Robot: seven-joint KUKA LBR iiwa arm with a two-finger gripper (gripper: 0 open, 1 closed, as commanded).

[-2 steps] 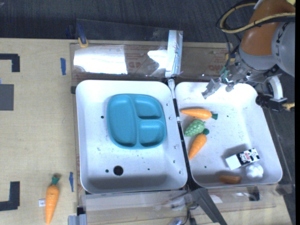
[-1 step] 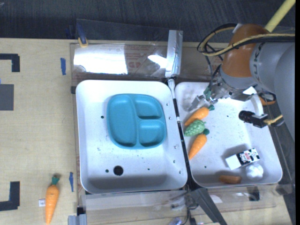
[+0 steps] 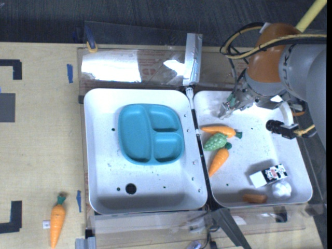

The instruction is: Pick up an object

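The end effector [image 3: 232, 104] is seen low over the right bin [image 3: 298, 165], at about eleven o'clock in it, just inside the far rim. Nothing is seen gripped, and whether it is spread wide or drawn narrow cannot be told from this angle. The likely targets are clustered toward seven o'clock of it: an orange carrot [image 3: 218, 130], a green toy [image 3: 214, 141] touching it, and a second carrot [image 3: 218, 160] just below. The approach step is judged to be in hand. A short reach toward the cluster and a clean descent onto one piece is called for next.
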